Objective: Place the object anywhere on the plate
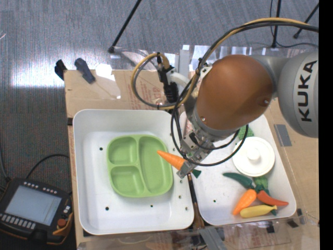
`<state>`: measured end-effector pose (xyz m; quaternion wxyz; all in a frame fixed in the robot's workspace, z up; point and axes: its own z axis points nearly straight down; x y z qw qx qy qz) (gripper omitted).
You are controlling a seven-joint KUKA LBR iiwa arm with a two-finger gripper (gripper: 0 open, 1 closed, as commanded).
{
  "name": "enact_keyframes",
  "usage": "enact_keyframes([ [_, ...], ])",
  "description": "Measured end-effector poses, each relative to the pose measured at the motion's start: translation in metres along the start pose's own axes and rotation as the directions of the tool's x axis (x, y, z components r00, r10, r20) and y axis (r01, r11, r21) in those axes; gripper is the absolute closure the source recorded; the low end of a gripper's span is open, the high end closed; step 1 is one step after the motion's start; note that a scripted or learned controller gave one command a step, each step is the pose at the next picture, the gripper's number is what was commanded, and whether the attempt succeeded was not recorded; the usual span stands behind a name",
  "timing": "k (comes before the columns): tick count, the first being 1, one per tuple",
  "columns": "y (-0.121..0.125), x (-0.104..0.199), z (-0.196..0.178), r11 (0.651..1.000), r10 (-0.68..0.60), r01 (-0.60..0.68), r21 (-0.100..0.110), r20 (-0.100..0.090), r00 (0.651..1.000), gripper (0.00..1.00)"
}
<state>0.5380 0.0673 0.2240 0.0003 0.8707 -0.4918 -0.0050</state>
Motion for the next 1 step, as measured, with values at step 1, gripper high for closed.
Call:
enact_keyframes([
  [1, 0.0, 0.0001, -0.0001, 1.0, 0.0, 0.0, 0.0, 0.0, 1.0, 0.0],
])
